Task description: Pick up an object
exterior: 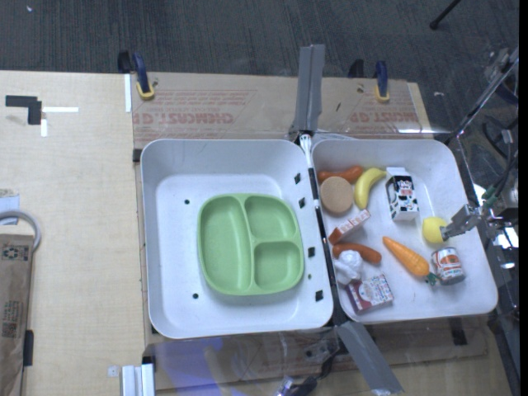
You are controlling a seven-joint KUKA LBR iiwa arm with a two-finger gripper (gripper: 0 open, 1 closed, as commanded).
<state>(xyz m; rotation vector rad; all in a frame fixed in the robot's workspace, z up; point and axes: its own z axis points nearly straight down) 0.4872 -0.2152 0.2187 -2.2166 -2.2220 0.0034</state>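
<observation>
The right bin (474,299) holds several toy foods: a yellow banana (369,186), a round tan bun (337,195), a small white milk carton (403,195), a yellow lemon (433,230), an orange carrot (406,256) and a red-labelled can (448,266). Also in it are a red sausage (357,251) and a pink box (370,292). My gripper (457,223) reaches in from the right edge, low over the bin, just right of the lemon and above the can. I see nothing held in it.
The left bin (165,221) holds a green divided plate (250,243). A grey divider post (310,89) stands between the bins at the back. Clamps (144,85) pin a cardboard sheet behind them. The wooden bench extends to the left.
</observation>
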